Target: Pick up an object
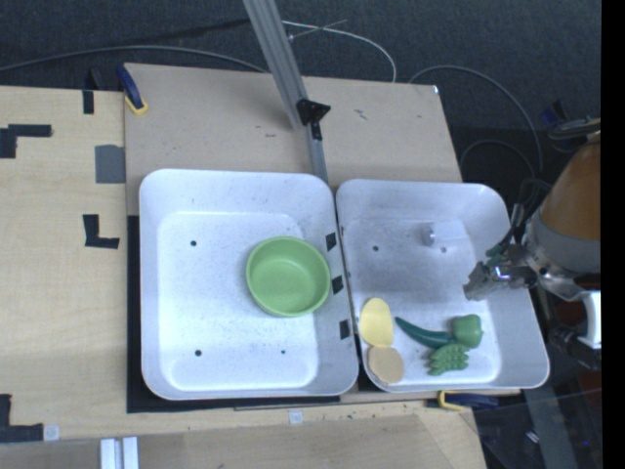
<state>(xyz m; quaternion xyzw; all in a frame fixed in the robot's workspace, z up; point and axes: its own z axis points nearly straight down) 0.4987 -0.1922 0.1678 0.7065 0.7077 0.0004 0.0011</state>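
A pale wooden desk carries two shallow white bins side by side, with dark carpeted floor beyond it and thin cables trailing across that floor. A grey metal pole slants down from the top toward the seam between the bins. Black tape marks sit on the desk's left part.

The left bin holds a green bowl, upright, near its right side. The right bin holds a cluster along its front edge: a yellow piece with a tan round piece just in front of it, a dark green pepper-like item lying to their right, a green rounded item at its far end, and a green bumpy item just below.

The claw sits over the right bin's right side, above the cluster and apart from it; whether it is open or closed cannot be told.
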